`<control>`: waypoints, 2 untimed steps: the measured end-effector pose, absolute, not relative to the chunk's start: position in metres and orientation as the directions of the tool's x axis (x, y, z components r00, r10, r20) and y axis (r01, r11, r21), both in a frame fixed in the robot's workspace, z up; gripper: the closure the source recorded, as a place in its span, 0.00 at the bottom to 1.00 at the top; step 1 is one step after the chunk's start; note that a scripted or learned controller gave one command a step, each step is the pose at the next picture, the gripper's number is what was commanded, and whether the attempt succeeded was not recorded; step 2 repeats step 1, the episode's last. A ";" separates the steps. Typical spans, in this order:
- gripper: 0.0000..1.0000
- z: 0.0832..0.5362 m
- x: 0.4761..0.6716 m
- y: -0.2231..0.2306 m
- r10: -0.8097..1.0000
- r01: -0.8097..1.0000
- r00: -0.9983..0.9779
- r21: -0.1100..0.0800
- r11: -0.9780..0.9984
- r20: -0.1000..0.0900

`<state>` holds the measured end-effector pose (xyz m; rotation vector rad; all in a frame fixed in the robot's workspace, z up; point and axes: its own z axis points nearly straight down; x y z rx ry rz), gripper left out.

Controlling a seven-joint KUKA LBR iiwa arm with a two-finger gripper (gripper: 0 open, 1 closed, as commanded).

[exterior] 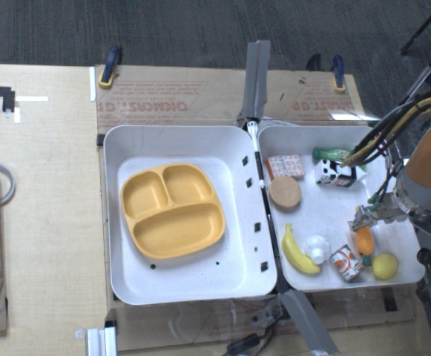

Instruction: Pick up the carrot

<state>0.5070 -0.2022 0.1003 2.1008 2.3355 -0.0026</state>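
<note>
The carrot (pixel 364 242) is a short orange piece lying in the right bin (pixel 326 213), near its right wall. My gripper (pixel 364 222) hangs straight over the carrot's upper end, touching it or very close to it. The wrist hides the place where the two meet. The arm reaches in from the right edge.
Crowded around the carrot are a lemon (pixel 385 266), a red and white can (pixel 346 262), a clear lump (pixel 316 248) and a banana (pixel 298 251). Farther back lie a tan disc (pixel 285 193), a red box (pixel 285 167), a cow toy (pixel 337 173) and a green item (pixel 330 155). A yellow divided plate (pixel 173 210) sits in the left bin (pixel 119 221).
</note>
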 end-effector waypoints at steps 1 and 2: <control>1.00 0.233 0.551 -0.160 1.000 1.000 0.023 -0.002 -0.023 -0.002; 1.00 0.233 0.551 -0.160 1.000 1.000 0.023 -0.002 -0.023 -0.002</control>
